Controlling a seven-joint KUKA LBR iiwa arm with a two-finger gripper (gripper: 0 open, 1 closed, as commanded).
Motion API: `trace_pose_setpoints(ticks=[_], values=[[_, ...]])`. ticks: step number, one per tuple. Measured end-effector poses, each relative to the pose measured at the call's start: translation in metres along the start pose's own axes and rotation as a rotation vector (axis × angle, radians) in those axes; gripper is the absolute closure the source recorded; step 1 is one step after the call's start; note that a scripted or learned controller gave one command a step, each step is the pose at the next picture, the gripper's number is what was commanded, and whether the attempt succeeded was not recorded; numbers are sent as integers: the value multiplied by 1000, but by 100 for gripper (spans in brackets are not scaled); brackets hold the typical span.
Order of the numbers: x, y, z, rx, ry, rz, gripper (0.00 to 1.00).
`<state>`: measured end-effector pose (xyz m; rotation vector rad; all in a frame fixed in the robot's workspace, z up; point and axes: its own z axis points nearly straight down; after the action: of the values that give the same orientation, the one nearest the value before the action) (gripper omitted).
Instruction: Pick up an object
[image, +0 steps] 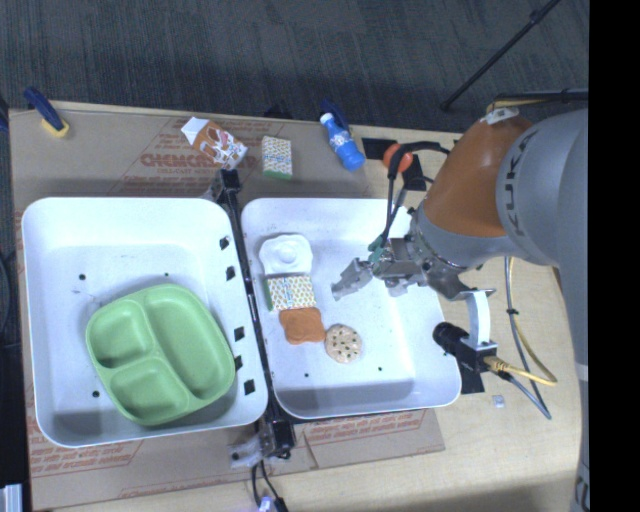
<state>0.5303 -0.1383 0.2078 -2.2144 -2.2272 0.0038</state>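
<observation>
The arm (500, 190) reaches in from three o'clock over the right bin (400, 385). Its hand (350, 280) hangs above that bin's middle; whether it is released or clenched cannot be told, and nothing shows within it. At nine o'clock of the hand, along the bin's left side, lie a white tub (285, 252), a patterned packet (291, 292), an orange piece (301, 325) and, at the hand's six o'clock, a cookie (343, 343). The left bin (60, 240) carries a green divided tray (160, 352). On the worktop (520, 440), at twelve o'clock, lies a blue bottle (342, 142).
</observation>
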Motion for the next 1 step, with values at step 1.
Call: trace_pose_setpoints(ticks=[1], values=[[4,-54,117,2,2,-1,0]])
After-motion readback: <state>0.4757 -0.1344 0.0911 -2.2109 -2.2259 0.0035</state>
